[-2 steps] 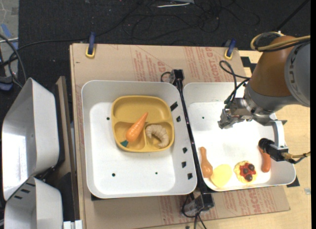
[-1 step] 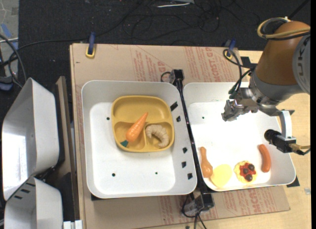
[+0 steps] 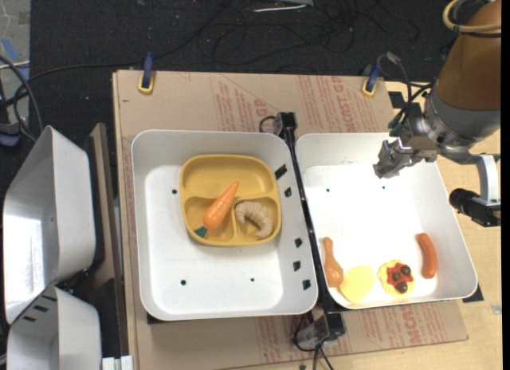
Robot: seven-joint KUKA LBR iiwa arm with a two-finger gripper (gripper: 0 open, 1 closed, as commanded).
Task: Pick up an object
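Observation:
My gripper [image 3: 389, 166] hangs over the back of the right bin [image 3: 374, 209], at the end of the grey arm with the orange band. Nothing shows between its fingers. Along the bin's front lie an orange drumstick-shaped toy [image 3: 330, 261], a yellow disc [image 3: 358, 281], a small tart with dark berries [image 3: 397, 276] and an orange-red sausage [image 3: 429, 255]. All of them lie well in front of the gripper. In the left bin [image 3: 159, 201] a yellow divided plate [image 3: 199, 177] holds a carrot [image 3: 221, 205] and a pale shrimp [image 3: 256, 218].
Both bins sit on a cardboard sheet [image 3: 207, 97] held by two yellow clamps [image 3: 146, 81] at the back. Cables run over the dark floor behind. White containers [image 3: 48, 209] stand at the left. A black fitting [image 3: 476, 205] juts out by the right bin's right rim.

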